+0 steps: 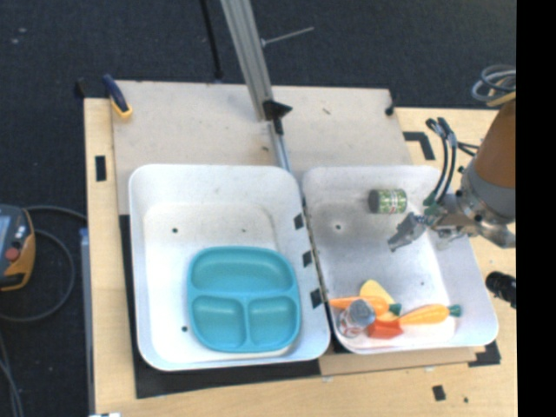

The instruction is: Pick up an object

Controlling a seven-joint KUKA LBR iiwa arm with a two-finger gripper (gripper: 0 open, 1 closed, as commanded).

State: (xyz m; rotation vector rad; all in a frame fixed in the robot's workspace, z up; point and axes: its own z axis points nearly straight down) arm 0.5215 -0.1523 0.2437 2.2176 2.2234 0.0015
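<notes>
Camera view from above, slanted: desk w/ two shallow white bins side by side. Left bin holding a teal divided plate, three compartments, lying flat toward near side. Right bin w/ a small green can on its side near far wall, plus a cluster at near edge: yellow piece, orange carrot-like toy, red bits & a grey-white round item, all touching or overlapping. Gripper reaching in from right, hovering over right half of right bin, just beside & below the can, apart from it; well apart from near-edge cluster. Finger state: cannot tell, too blurred & dark. Nothing visible between fingers. Task judged barely begun: no object lifted, all resting on bin floor. Left to do: settle on a target (can looks nearest), descend, close, lift clear. Can likely to roll if nudged sideways.
</notes>
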